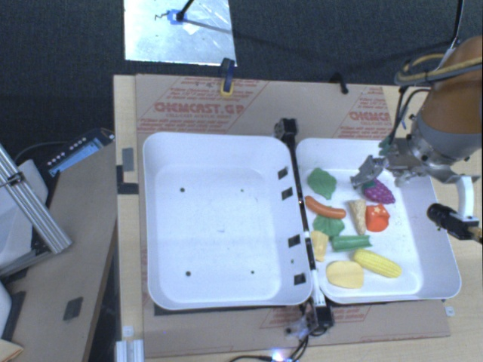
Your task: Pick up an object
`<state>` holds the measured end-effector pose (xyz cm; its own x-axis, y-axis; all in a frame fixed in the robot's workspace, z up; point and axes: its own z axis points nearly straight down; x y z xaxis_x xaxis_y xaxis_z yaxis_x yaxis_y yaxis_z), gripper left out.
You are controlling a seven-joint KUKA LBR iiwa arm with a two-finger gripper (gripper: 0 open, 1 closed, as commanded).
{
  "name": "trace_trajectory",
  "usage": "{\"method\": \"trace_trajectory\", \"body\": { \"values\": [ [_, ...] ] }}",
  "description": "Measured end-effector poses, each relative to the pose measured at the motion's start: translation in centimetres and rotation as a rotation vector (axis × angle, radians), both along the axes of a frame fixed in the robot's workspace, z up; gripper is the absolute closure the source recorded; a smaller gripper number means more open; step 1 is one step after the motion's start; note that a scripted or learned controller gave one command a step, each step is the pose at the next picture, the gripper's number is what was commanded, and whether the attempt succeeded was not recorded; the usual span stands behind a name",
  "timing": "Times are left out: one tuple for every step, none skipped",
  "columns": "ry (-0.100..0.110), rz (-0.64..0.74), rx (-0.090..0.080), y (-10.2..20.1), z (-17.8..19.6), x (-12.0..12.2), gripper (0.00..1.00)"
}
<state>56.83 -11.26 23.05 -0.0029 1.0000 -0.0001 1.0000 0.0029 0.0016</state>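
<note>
Reaching in from the right, the grey arm with its orange band (453,89) is seen above the far part of the right-hand shallow white bin (438,266). The two-finger gripper (367,173) is positioned low over that bin, just beside the purple bunch of toy grapes (379,192), which lies at its near side. Whether the jaws are wide or narrow cannot be told, and nothing can be made out between them.

All the toy foods are gathered in the right-hand bin. A green leafy piece (322,182) lies near the dividing edge, with an orange-red sausage (325,207) just below it and a darker green piece (328,225) below that. A pale wedge-shaped piece (358,216) and a red tomato-like piece (376,217) sit side by side below the grapes. Nearer the front, a green pepper-like piece (350,242), a pale yellow chunk (320,244), a yellow corn cob (378,263) and a round yellow piece (345,274) are found. The left-hand white bin (219,217) lies alongside.
</note>
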Motion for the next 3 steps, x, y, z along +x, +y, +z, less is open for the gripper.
{"method": "trace_trajectory", "body": {
  "values": [
    [0.009, -0.008, 0.0, -6.2, -10.1, -3.4, 0.0],
    [0.008, 0.004, 0.005, 0.7, -14.9, -8.2, 0.0],
    [-0.006, 0.004, -0.001, 1.9, -14.5, -1.3, 0.0]
  ]
}}
